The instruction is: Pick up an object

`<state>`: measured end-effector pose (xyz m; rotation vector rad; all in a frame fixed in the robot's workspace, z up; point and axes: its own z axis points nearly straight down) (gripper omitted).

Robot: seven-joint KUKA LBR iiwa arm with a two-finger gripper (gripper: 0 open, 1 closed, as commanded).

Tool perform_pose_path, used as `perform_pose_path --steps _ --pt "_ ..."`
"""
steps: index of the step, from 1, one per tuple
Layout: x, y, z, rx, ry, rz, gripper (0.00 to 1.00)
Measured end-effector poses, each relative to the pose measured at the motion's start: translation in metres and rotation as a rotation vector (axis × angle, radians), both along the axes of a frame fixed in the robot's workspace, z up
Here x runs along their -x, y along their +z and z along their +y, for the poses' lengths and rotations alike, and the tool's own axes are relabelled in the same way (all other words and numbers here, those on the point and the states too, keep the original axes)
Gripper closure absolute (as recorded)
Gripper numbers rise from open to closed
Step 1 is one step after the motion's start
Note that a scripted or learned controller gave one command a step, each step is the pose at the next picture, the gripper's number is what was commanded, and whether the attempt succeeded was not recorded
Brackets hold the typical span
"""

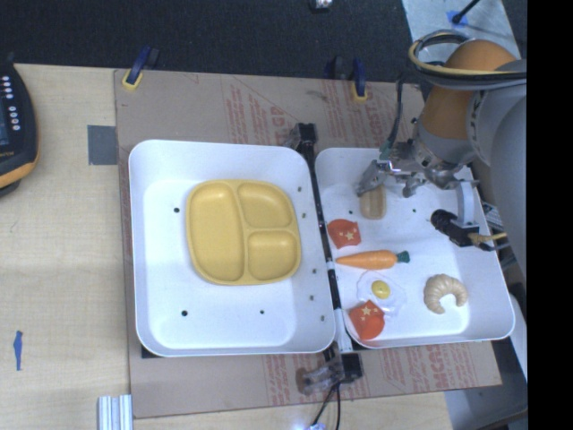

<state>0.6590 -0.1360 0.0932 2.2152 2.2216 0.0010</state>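
Camera view: I see my claw point(380, 179) in the right bin point(488, 325), far side, directly above a small tan piece point(372, 204); its grip state I cannot tell. Risk: off-centre closure could knock the piece aside.

1. Two shallow white plastic bins: left bin point(152, 240), right bin point(488, 285).
2. One yellow three-compartment plate point(243, 231), in the left bin.
3. Two red strawberry-like toys: far one point(344, 233), near one point(367, 320).
4. One orange toy carrot point(367, 260).
5. One toy fried egg point(380, 289).
6. One tan croissant toy point(445, 292).
7. One beige block-like toy point(372, 204).
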Motion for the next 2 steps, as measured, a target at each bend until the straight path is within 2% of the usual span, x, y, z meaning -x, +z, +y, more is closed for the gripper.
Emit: perform_pose_path --steps 1,2 --pt "0.002 0.01 0.001 -0.001 0.004 0.007 1.0" --pt "0.003 -0.001 -0.028 0.0 -0.002 0.004 1.0"
